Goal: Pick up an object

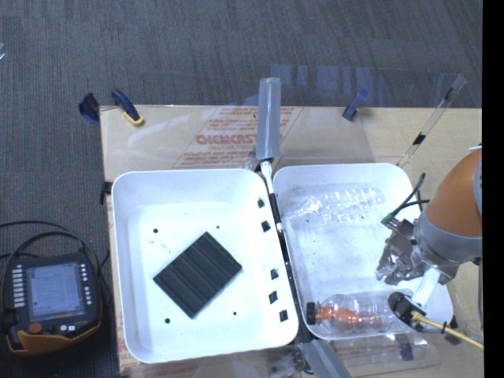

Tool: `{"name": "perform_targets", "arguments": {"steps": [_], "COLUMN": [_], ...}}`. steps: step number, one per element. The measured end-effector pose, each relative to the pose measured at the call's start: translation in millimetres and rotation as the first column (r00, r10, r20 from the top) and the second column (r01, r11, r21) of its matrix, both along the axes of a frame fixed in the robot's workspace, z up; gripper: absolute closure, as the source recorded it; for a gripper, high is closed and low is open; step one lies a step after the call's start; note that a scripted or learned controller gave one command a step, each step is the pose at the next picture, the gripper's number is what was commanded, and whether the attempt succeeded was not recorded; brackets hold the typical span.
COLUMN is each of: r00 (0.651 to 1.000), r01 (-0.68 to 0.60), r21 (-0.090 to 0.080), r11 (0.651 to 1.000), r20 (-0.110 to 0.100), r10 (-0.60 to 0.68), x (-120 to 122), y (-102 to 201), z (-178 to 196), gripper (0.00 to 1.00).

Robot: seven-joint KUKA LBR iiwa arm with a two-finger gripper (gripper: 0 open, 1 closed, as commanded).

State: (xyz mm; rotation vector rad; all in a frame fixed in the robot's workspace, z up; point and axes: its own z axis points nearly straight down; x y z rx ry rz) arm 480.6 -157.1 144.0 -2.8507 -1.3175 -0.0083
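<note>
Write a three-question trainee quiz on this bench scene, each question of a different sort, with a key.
1. True or false: the black ribbed pad lies in the left bin.
2. Multiple choice: the clear bottle with an orange cap lies in the right bin
A. along the far wall
B. along the near wall
C. upright in the middle
3. Fill in: the gripper hangs over the ____ bin.

Key: 1 true; 2 B; 3 right.
</note>
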Motion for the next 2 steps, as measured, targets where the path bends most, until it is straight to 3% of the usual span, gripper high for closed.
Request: {"name": "perform_targets", "arguments": {"steps": [1, 2], "r00": [1.0, 0.993], "r01": [-0.001, -0.115], "r21": [0.0, -0.009], "r11": [1.0, 0.993], "r20": [0.004, 0.011], "r10": [0.001, 0.115], "x": [1, 2], "y": [0, -15], "z": [1, -41], "gripper": [0.0, 0.0]}}
